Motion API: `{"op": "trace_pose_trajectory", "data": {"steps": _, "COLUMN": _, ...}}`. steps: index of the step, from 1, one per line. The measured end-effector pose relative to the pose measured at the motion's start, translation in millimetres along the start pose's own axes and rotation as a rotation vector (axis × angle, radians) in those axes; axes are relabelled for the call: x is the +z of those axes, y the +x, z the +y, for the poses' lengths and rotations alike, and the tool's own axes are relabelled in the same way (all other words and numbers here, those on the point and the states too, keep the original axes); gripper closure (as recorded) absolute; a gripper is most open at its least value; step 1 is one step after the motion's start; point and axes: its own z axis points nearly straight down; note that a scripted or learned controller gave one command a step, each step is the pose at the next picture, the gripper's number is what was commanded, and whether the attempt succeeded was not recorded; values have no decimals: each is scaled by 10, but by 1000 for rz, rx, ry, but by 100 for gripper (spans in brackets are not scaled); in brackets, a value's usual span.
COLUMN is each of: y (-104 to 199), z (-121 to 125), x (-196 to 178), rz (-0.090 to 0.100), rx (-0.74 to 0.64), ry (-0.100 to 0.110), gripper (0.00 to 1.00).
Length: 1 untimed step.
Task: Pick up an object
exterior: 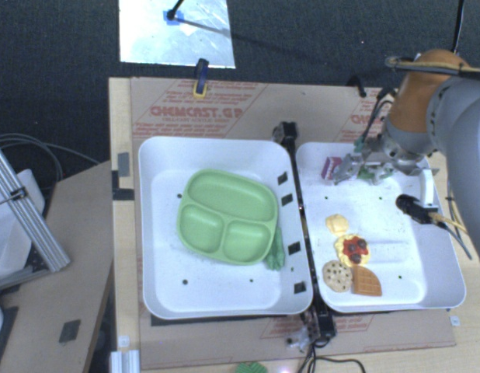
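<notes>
Right now your gripper [350, 168] hovers beside the pink object [332, 166]; finger state unreadable, so next lower and close.

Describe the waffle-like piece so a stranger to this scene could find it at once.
Start at the right white bin and look at the cluster of toy food near its front edge. The waffle piece is the frontmost item, right of the round speckled cookie. It alone is orange-brown, wedge-shaped and grid-patterned.
</notes>
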Motion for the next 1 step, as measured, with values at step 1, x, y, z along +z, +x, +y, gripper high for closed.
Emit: {"op": "trace_pose_trajectory", "data": {"steps": 1, "y": -64, "z": 27, "x": -383, "rz": -5, "rx": -3, "ry": -18, "gripper": 0}}
